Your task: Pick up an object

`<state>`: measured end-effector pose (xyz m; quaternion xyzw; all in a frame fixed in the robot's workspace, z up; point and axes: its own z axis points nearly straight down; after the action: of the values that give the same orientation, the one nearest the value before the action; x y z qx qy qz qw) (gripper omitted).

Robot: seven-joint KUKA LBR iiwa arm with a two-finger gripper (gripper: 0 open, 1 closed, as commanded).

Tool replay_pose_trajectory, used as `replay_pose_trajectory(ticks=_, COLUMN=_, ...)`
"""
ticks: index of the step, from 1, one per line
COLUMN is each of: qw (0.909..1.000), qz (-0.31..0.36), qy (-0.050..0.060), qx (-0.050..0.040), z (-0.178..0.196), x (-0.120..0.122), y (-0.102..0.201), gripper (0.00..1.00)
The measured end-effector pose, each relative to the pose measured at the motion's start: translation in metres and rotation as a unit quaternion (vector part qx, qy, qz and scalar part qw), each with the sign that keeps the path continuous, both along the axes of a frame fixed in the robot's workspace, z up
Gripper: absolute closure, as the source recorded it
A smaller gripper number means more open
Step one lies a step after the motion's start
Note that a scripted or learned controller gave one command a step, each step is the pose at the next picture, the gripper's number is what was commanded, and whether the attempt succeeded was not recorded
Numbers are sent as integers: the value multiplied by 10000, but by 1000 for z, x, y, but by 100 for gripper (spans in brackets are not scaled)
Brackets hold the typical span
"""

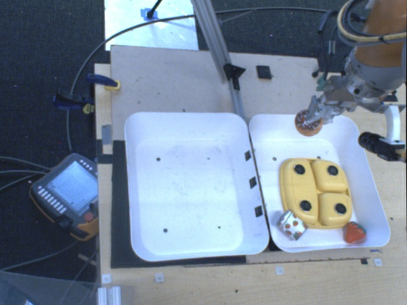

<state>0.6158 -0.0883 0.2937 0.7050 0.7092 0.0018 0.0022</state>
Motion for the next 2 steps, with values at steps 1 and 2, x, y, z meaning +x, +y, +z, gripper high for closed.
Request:
replay_pose_trajectory(ticks=1, qw=10000, qz=20, qy=12, qx=6, z=-12, x=13, y=59, gripper=100)
replay_pose_trajectory(ticks=2, qw=10000, qz=13, qy=24, qx=7, z=-33, x=9, y=104, gripper=100)
